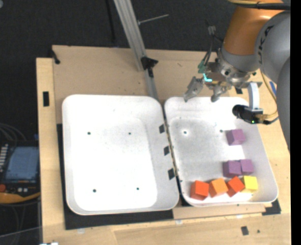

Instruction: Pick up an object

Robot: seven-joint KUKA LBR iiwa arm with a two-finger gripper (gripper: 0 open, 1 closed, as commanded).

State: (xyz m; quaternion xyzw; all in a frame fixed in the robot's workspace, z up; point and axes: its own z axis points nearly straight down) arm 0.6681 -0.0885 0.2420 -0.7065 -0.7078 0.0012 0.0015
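My gripper (pixel 203 92) hangs above the far rim of the right bin (pixel 201 137), its two fingers spread apart and nothing between them. Well nearer in the right bin lies a lone purple block (pixel 235 136). Two more purple blocks (pixel 237 167) sit side by side below it. Along the bin's near edge runs a row of an orange-red block (pixel 199 189), an orange block (pixel 218 187), a red block (pixel 235 185) and a yellow block (pixel 250 182).
The left bin (pixel 112 152) sits beside the right one, with small clips (pixel 168 149) on the seam between them. A slanted metal pole (pixel 132 34) rises behind the bins. A black sensor unit (pixel 247 113) hangs off the arm over the right bin's far right.
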